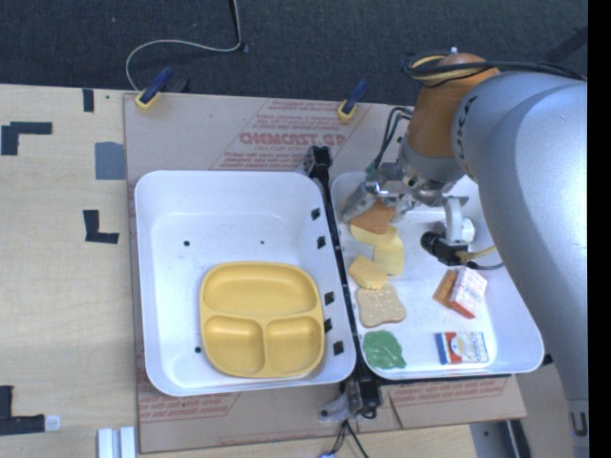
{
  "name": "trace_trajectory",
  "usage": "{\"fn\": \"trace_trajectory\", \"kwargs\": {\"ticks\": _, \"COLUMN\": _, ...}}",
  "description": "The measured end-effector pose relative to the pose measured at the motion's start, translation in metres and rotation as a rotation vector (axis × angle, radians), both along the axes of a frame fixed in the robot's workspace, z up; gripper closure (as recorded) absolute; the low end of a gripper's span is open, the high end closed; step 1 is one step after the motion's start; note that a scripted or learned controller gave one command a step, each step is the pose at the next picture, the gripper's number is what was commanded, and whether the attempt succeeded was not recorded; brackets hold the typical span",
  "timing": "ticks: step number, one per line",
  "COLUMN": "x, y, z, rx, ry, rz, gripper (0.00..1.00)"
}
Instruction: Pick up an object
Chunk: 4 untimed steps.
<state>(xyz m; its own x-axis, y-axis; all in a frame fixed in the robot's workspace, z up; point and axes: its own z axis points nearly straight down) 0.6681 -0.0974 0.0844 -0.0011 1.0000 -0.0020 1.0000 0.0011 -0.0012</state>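
My gripper (384, 198) is low in the right bin (511, 318), at its far left end, just above a tan bread-like piece (374, 221). Whether it touches that piece I cannot tell. Toward the front lie a pale yellow cheese block (390, 252), a smaller yellow piece (368, 274), a toast slice (380, 305) and a green leaf (384, 349). An orange and white carton (461, 292) and a blue, white and red packet (463, 347) lie to the right of them.
The left bin (162, 208) holds a yellow divided plate (263, 318) at its front. A black divider (329, 237) separates the bins. The arm's grey body (535, 179) covers the right bin's far right side. Blue clamps (351, 98) sit at the bench's back edge.
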Motion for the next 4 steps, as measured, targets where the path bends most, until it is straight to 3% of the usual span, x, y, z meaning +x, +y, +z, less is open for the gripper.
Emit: {"fn": "trace_trajectory", "kwargs": {"ticks": 4, "x": 0.0002, "y": -0.0023, "z": 0.0001, "rx": 0.001, "ry": -0.001, "rz": 0.000, "gripper": 0.00}}
